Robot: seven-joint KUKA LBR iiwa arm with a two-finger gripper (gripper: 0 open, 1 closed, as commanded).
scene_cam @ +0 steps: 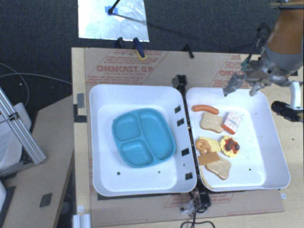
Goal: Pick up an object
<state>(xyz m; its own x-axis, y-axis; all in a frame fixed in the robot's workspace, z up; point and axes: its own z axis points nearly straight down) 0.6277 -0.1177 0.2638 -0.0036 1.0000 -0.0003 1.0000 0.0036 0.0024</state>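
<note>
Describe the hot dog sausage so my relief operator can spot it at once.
Look in the right white bin, among the toy food. At the top of that cluster lies the sausage, just above a bread slice. It is the only long, thin, orange-red piece.

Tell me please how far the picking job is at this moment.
Done: nothing looks picked; the sausage, bread slice and other toy foods lie in the right bin. In hand: the gripper hangs above that bin's far edge, its fingers open, holding nothing. Left: descend, grasp and lift one item.
</note>
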